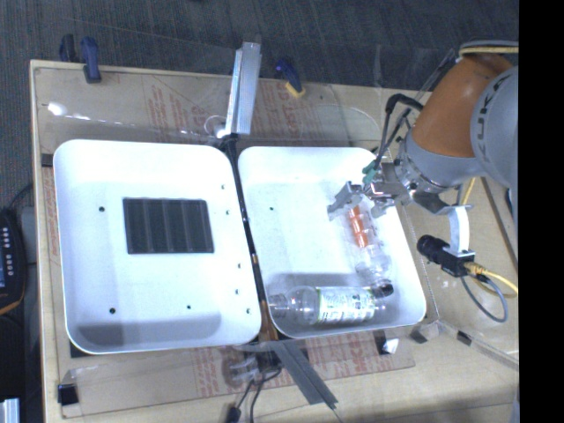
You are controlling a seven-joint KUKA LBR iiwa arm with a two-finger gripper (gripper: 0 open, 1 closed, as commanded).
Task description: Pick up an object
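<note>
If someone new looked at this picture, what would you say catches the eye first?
Probably the arm, grey with an orange band, reaching in from the right with its gripper low over the right bin. Next, the clear plastic bottle lying on its side along that bin's near edge, with a smaller clear bottle with an orange label just beyond it. In the left bin, a dark ribbed rectangle stands out.

Two clear glossy plastic bottles (328, 303) lie in a smooth white plastic bin (291, 201) on a wooden bench (141, 104).
</note>
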